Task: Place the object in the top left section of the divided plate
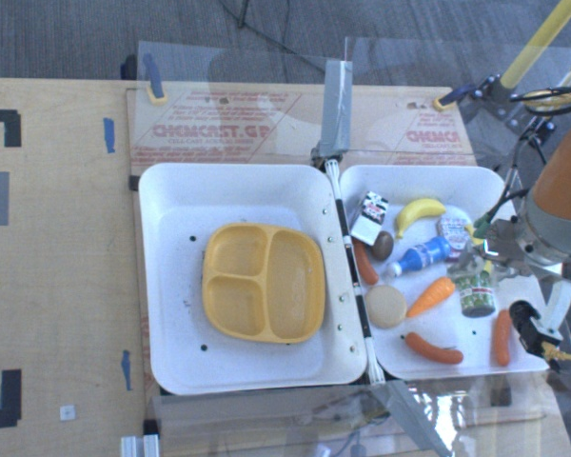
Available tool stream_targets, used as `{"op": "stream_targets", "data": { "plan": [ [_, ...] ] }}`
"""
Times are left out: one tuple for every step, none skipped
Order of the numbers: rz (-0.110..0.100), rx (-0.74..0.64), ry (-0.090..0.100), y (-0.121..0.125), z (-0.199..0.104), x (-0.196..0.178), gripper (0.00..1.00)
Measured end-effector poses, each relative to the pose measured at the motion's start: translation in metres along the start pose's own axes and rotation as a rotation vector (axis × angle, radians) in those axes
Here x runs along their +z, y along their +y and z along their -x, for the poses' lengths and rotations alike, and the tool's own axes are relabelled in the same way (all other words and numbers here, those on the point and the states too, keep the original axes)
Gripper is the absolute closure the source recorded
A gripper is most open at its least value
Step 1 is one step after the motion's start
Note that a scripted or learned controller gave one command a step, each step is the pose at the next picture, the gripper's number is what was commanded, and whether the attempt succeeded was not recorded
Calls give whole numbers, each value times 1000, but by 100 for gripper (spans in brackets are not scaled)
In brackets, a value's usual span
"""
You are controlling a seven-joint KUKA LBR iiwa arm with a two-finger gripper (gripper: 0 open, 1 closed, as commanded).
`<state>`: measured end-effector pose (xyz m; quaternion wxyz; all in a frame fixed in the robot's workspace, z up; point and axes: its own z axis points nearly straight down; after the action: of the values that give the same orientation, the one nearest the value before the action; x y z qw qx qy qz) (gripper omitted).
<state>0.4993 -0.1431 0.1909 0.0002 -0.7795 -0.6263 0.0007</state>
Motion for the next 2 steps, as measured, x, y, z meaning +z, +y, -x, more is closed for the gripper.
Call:
{"op": "stream_targets", "data": {
  "plan": [
    [-2, 54, 1, -21, -4, 23, 100],
    [1, -69, 1, 18, -92, 6, 100]
  ]
}}
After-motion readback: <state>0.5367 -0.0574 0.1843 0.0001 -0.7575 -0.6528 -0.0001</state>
